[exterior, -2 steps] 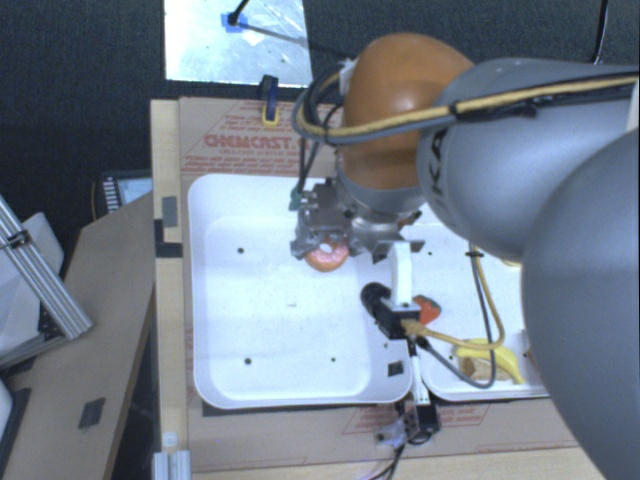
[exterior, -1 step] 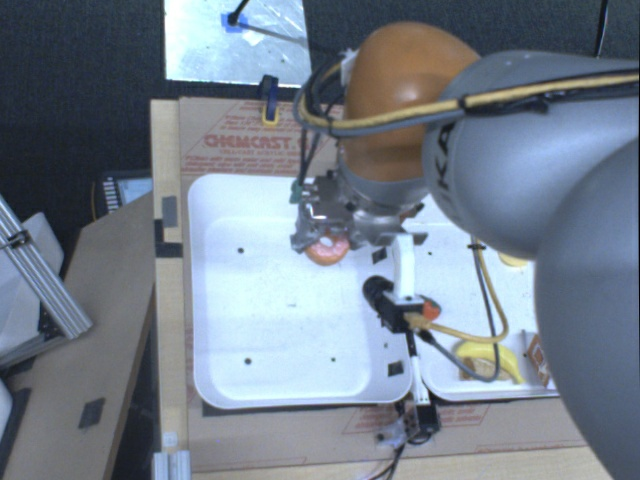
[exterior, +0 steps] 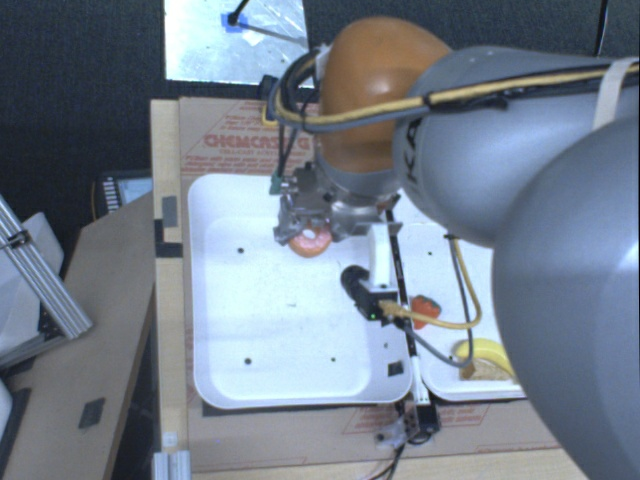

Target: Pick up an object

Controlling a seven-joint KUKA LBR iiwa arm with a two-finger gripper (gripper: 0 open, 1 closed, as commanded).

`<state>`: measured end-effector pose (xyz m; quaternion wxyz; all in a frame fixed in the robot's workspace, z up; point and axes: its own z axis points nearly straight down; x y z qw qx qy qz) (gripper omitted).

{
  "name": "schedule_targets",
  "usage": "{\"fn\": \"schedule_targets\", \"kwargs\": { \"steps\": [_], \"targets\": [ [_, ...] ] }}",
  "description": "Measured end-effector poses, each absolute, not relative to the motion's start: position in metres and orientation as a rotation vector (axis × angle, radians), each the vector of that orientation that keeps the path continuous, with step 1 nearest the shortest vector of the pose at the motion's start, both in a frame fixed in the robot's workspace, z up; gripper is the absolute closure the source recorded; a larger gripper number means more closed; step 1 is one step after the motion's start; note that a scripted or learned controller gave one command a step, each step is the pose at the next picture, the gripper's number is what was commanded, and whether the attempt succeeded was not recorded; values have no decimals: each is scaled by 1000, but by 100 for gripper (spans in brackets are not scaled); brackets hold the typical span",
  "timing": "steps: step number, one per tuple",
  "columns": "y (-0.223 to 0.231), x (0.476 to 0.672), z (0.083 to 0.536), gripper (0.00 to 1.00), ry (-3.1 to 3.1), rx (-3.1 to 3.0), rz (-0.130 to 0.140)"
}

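A small orange-pink object (exterior: 312,244) lies in the upper middle of the left white bin (exterior: 215,358). My gripper (exterior: 308,230) hangs right over it, its grey body covering the object's top edge. The big orange-banded wrist and grey arm hide the gripper from above, so whether it touches or holds the object cannot be made out. In the right bin (exterior: 470,390) sit a small red-orange object (exterior: 426,308) and a yellow banana-like object (exterior: 484,352) with a brownish piece (exterior: 487,370) by it.
A black cable loop (exterior: 355,284) and a yellow cable (exterior: 440,323) hang from the arm over the divide between the bins. The arm covers most of the right bin. Cardboard (exterior: 230,138) lies under the bins, and a metal frame (exterior: 40,288) stands far left.
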<state>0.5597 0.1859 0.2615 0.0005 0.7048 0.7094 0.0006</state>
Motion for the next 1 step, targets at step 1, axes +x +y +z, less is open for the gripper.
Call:
{"fn": "schedule_targets", "kwargs": {
  "steps": [1],
  "targets": [
    [185, 559, 273, 100, 2235, 2206, 2]
  ]
}}
